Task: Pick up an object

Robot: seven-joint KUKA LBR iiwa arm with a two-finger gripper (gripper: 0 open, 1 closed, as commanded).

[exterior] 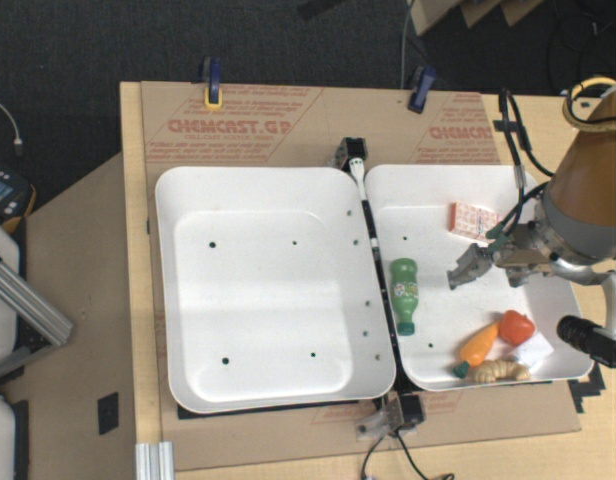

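Observation:
In the right bin (428, 193) my gripper (485, 274) hangs open above the bin floor, with nothing between its fingers. A green bottle (403, 294) lies to its left along the bin's left wall. Just above the gripper, a small red-and-white box (473, 220) rests on the floor. Below the gripper, near the front wall, lie an orange carrot-like piece (477, 346), a red tomato-like piece (516, 327) and a beige knobbly piece (498, 372). The red piece sits on a white card (536, 348).
The left bin (258, 288) stands beside the right one, with a black divider strip (373, 253) between them. Blue clamps (212, 83) hold the cardboard base at the back. Cables run along the arm at the right.

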